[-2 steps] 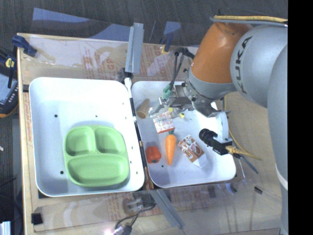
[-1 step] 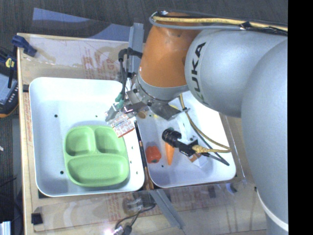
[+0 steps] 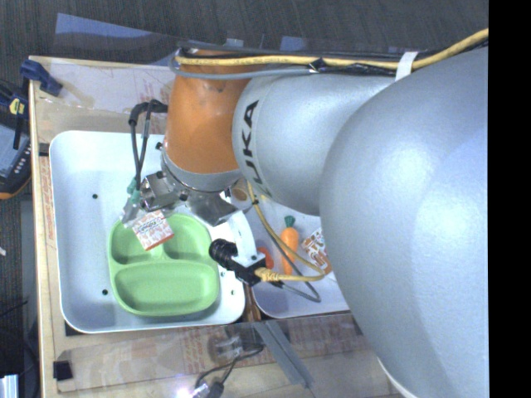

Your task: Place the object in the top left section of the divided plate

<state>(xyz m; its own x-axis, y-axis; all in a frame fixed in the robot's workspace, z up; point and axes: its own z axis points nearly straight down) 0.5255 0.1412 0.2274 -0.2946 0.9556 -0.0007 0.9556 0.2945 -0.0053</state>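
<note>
1. Arm (image 3: 357, 181), grey with an orange band (image 3: 202, 118), comes in from the right and covers most of the right bin (image 3: 290, 301).
2. End effector (image 3: 153, 201) sits low over the left bin (image 3: 70, 222), right at the upper edge of the green divided plate (image 3: 166, 284).
3. Can't tell whether the end effector is released or clenched; the wrist body hides that part.
4. Green divided plate lies flat in the left bin, toward its lower right. One big section at the bottom, two smaller ones along the top.
5. Small flat packet (image 3: 153, 229), white with red print, lies on the plate over the ridge between the two top sections, mostly toward the top left one, just beneath the end effector. Whether it is touched or gripped: not clear.
6. Carrot-like orange toy (image 3: 288, 240) with a green top sits in the right bin, beside the arm.
7. Small printed packet (image 3: 315, 245) lies next to the carrot, partly hidden by the arm.
8. Yellow cable (image 3: 290, 278) loops off a black fitting (image 3: 228, 255) near the plate's right edge.
9. Worktop (image 3: 108, 85) is light wood; a black and yellow device (image 3: 12, 152) sits off its left edge.
</note>
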